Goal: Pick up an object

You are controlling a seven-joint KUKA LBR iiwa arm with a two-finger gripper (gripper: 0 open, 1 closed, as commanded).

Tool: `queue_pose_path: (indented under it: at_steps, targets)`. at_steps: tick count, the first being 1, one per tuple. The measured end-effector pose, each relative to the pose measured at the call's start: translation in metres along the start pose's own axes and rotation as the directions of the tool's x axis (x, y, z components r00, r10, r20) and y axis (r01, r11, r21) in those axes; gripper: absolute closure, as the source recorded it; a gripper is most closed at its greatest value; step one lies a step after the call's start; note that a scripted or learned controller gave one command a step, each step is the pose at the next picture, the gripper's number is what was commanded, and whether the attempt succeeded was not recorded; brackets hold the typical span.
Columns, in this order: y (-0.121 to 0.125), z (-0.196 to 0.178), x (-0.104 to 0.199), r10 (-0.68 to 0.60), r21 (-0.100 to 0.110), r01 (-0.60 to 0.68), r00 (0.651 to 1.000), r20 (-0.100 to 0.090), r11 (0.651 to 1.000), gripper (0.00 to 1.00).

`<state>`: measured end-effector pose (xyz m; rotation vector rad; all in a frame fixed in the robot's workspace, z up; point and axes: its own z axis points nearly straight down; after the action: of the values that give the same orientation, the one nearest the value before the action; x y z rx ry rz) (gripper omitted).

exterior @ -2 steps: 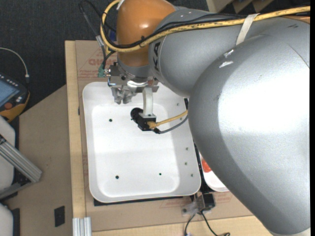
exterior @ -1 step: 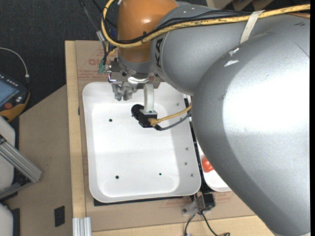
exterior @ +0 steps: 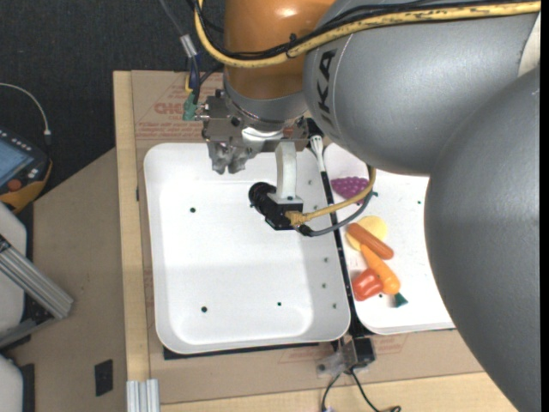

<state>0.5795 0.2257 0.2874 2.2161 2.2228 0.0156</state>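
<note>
Grey-and-orange arm (exterior: 360,67) spans the top right, its two-finger gripper (exterior: 226,163) hanging over the far edge of the shallow white left bin (exterior: 232,307); whether it is apart or together, I cannot tell. Shallow white right bin (exterior: 412,316) holds a purple grape bunch (exterior: 350,184), yellow piece (exterior: 371,227), orange carrot (exterior: 383,275) and red piece (exterior: 365,285), clustered near the divider.
</note>
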Motion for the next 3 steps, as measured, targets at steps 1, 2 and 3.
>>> queue_pose_path:
  at_steps: [1,2,3]
  targets:
    - [-0.032,0.012,-0.001,0.002,0.014,-0.002,1.0,0.006,1.0,1.0]
    - [-0.044,0.029,-0.021,0.005,0.015,-0.005,1.0,0.007,1.0,1.0]
    - [0.016,0.057,-0.001,0.001,0.005,-0.001,1.0,0.005,1.0,1.0]
